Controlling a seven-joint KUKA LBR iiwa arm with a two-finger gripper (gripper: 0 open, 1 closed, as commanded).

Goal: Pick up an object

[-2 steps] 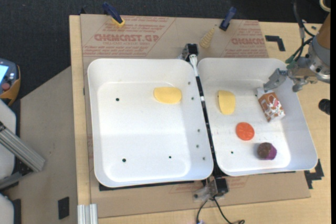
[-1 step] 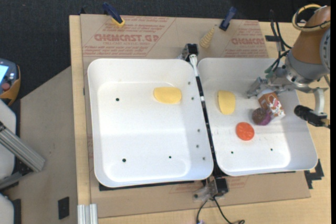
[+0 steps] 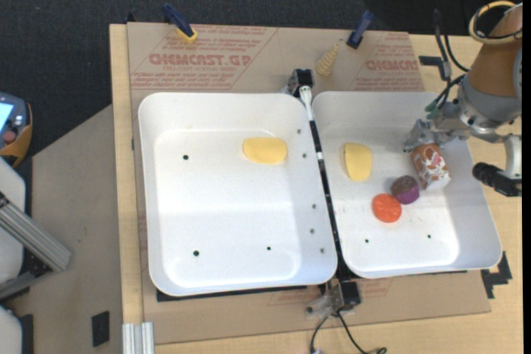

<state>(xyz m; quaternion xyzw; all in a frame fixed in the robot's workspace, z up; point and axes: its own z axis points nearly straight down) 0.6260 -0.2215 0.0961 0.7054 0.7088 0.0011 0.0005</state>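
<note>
Broadly, the cardboard-topped bench carries two shallow white bins side by side, with blue clamps at its far edge. The left bin holds a single yellow piece toward its far right part. The right bin holds four things: a second yellow piece near its left wall, an orange-red round object closer to the middle, a purple object touching that one on its upper right, and a red-and-white packet just beside the purple object. The arm reaches in from the right, its orange band above the wrist. The gripper sits low over the right bin's far right part, directly above the packet; whether it is open, closed or gripping the packet cannot be told from this angle.
</note>
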